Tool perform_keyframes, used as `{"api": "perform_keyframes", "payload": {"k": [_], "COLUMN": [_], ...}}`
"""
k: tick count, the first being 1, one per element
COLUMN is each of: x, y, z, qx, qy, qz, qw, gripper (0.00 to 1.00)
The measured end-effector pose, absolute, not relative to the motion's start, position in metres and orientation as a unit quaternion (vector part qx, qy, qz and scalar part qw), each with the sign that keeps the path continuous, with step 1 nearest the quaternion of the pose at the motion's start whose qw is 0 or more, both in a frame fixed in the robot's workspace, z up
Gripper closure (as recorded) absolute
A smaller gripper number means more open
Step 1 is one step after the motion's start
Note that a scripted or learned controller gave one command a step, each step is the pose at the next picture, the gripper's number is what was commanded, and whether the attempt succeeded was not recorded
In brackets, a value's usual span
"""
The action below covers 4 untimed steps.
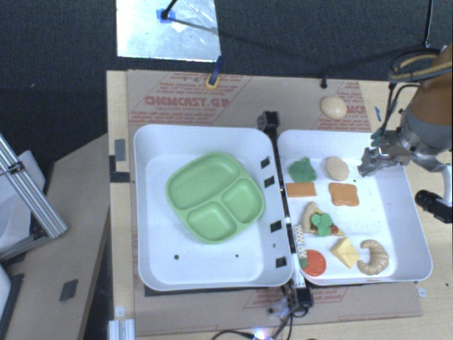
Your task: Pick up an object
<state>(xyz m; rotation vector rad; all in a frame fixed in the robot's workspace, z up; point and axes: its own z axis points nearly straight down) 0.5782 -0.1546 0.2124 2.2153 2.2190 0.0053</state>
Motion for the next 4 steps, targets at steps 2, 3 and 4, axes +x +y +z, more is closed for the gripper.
{"api": "perform_keyframes", "payload": {"k": [2, 3, 4], "x": [0.604, 0.626, 0.641], "y": [-0.112, -0.062, 0.001], "z": [0.222, 0.232, 0.234], "qx": [0.704, 0.703, 0.703], "qy": [0.71, 0.711, 0.711], "qz": [0.0017, 0.0024, 0.0024], "qw": [0.001, 0.001, 0.001], "gripper": [1.0, 1.0, 1.0]}}
